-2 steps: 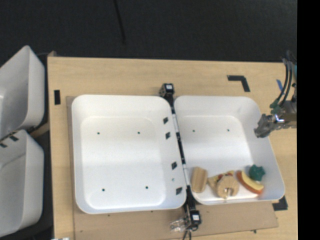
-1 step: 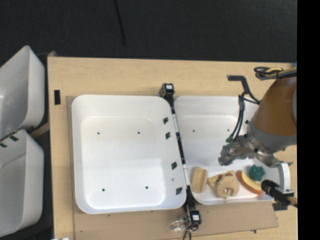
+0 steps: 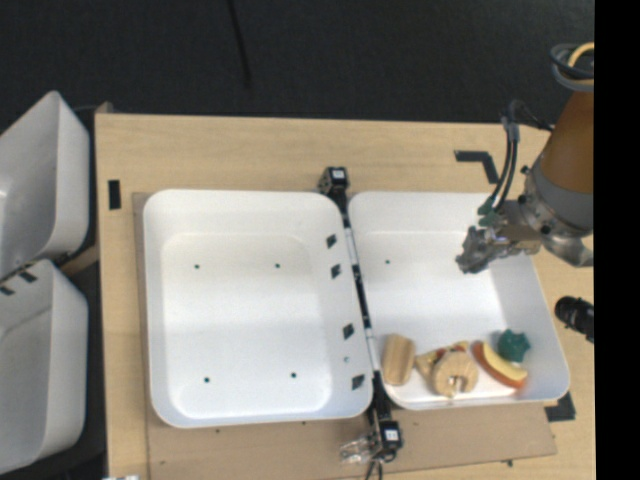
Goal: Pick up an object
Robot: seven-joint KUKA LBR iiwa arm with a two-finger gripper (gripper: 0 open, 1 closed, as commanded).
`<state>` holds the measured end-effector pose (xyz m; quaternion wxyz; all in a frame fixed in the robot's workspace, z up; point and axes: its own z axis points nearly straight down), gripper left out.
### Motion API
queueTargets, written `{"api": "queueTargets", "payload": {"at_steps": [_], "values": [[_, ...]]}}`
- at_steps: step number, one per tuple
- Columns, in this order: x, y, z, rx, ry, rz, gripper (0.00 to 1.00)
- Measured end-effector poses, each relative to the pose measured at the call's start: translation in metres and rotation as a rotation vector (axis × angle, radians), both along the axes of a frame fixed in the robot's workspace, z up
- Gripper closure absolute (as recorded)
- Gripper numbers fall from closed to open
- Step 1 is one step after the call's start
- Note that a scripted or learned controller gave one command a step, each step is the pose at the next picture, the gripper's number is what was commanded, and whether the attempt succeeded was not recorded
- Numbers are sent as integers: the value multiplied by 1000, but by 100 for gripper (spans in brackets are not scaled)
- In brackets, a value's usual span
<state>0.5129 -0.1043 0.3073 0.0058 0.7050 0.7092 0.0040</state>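
Several small objects lie along the near edge of the right bin (image 3: pixel 420 238): a tan wooden block (image 3: pixel 398 358), a pale brown lumpy piece (image 3: pixel 448 370), an apple-slice shape with a red rim (image 3: pixel 500 365) and a small dark green piece (image 3: pixel 514 344). My gripper (image 3: pixel 474 255) hangs over the right bin's far right part, well above and behind these objects, with nothing seen in it. The arm comes in from the right with its orange band (image 3: pixel 572 148) above the wrist.
The left bin (image 3: pixel 240 308) sits beside the right one, joined along a black-clipped divider (image 3: pixel 352 288). White rounded shapes (image 3: pixel 35 268) stand off the bench at the far left. A black bracket (image 3: pixel 478 160) lies on the wooden bench behind the right bin.
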Motion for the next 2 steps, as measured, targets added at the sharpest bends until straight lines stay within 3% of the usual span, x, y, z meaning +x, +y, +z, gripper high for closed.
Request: {"api": "queueTargets", "payload": {"at_steps": [1,2], "values": [[-25,-47,-79,2,18,-10,100],[-21,-5,21,1,1,2,100]]}}
